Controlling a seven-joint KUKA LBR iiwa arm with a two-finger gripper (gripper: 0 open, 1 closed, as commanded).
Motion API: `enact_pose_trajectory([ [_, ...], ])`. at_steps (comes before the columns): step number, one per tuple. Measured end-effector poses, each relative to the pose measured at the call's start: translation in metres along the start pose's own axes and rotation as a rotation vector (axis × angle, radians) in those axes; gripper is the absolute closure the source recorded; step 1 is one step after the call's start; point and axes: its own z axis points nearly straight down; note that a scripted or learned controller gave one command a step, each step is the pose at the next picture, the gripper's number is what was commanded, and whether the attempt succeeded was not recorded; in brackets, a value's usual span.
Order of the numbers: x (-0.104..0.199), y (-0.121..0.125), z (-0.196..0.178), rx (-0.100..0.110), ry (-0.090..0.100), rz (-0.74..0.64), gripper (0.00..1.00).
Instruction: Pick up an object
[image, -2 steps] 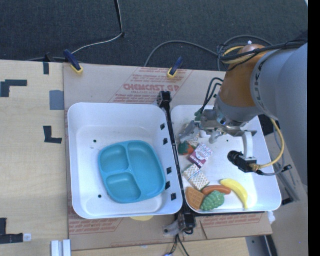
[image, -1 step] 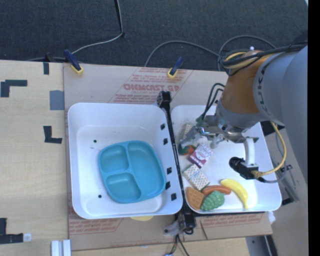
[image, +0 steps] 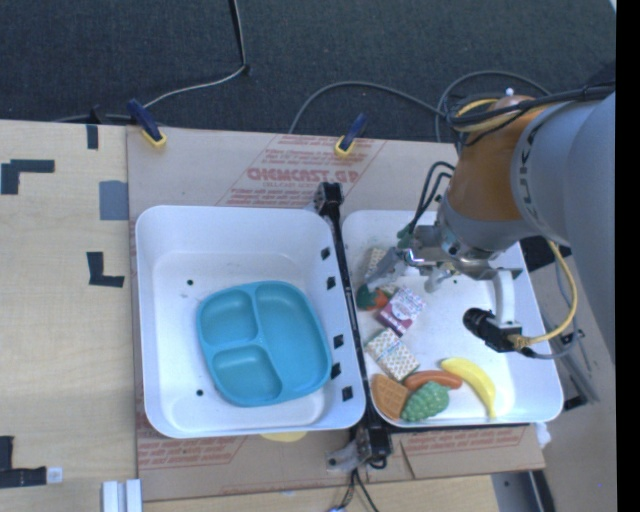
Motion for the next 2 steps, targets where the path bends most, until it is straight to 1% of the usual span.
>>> enact_pose_trajectory([
  [1,0.003,-0.005,0.000,0.000,0.000,0.000,0.00],
  [2,-0.037,0.006,0.072,0.001,0.000,0.000,0.00],
])
